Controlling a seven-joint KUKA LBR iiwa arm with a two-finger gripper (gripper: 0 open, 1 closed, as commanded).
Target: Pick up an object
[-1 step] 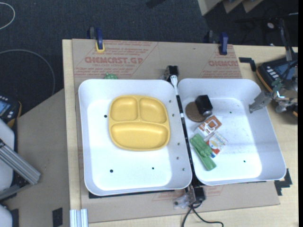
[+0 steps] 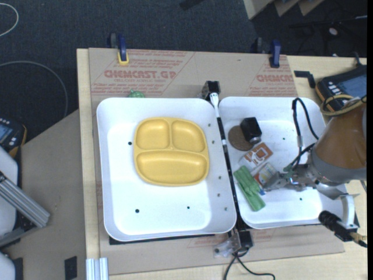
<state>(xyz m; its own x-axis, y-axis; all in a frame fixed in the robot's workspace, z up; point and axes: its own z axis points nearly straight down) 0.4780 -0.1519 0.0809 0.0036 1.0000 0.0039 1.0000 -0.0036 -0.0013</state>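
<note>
Camera view, single overhead look at a slant. I come in from the right edge of the frame, grey arm (image 2: 344, 150) with the orange band over the right bin (image 2: 280, 219), wrist low in that bin's lower right part. My gripper (image 2: 274, 181) points toward the frame's left and sits just beside a small clear-wrapped packet (image 2: 264, 172) near the bin's centre; contact with it not resolvable. Open or closed: cannot tell, the tip is too small and cluttered here, and nothing can be confirmed as held. Candidate items all lie in the right bin, left half. Green flat piece (image 2: 250, 189) lies at a slant along the lower left, close to the bin's left wall and just left of my tip. Orange-and-white packet (image 2: 258, 154) lies above the clear one. Brown disc (image 2: 237, 138) sits higher, with a black block (image 2: 252, 129) touching or overlapping its upper right edge. A black cable (image 2: 299, 127) loops down the right side of this bin toward my wrist. Left bin (image 2: 111, 174): one yellow divided plate (image 2: 172, 151), three compartments, upper centre of that bin, well apart from me. Both bins rest side by side on a brown board (image 2: 151, 72) with red lettering, held by two blue clamps (image 2: 121, 44) at the top edge.
</note>
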